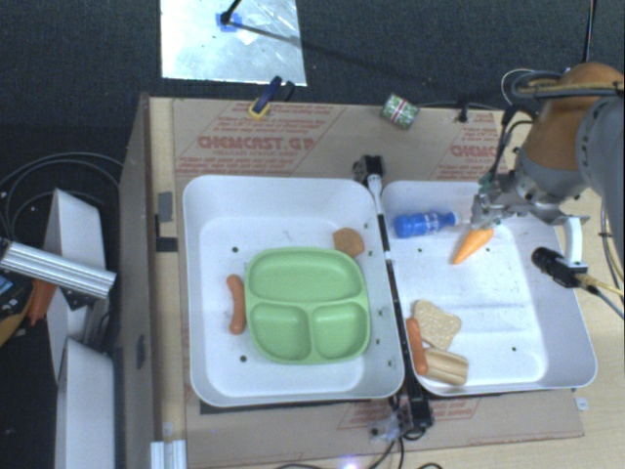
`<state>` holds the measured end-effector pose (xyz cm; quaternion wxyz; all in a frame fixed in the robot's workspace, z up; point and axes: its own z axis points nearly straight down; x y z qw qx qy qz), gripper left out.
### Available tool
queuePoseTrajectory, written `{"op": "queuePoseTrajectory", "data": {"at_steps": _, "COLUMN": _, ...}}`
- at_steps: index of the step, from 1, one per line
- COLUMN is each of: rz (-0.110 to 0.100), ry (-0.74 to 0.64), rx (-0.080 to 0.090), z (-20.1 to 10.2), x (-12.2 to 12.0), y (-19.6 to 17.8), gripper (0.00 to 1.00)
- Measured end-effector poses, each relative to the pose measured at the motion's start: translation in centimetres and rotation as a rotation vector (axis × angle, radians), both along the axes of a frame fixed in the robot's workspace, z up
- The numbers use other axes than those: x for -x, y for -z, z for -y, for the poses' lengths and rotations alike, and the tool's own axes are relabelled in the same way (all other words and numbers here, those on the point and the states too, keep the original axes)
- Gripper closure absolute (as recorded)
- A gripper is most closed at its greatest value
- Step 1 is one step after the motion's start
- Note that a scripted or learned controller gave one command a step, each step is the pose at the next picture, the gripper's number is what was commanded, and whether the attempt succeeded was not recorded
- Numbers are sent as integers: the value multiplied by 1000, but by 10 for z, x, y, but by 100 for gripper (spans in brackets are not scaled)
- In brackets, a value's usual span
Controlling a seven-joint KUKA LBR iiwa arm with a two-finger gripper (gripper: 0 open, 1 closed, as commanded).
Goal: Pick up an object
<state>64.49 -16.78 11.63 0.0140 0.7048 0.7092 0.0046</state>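
My fingers sat low over the right bin, near its far edge, and whether they were spread or closed I could not tell. The left bin carried a green divided plate. A blue bottle lay by the right bin's far-left corner. The carrot touched my gripper with its thick end. I judged the pick unproven: reach done, grip and lift left.

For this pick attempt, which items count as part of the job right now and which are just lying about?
In play:
gripper, low over the right bin
orange carrot, right under the gripper
blue bottle, beside it

Lying about:
green tray
sausage
brown cookie
toast
bread roll
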Motion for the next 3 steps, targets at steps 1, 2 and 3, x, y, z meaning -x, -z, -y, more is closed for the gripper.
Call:
{"op": "queuePoseTrajectory", "data": {"at_steps": 1, "rz": -1, "ry": 0, "rx": 0, "z": 0, "x": 0, "y": 0, "gripper": 0}}
{"op": "queuePoseTrajectory", "data": {"at_steps": 2, "rz": -26, "ry": 3, "rx": -14, "z": -35, "x": 14, "y": 32, "gripper": 0}}
{"op": "queuePoseTrajectory", "data": {"at_steps": 3, "rz": -24, "ry": 1, "rx": -13, "z": -35, "x": 13, "y": 21, "gripper": 100}}
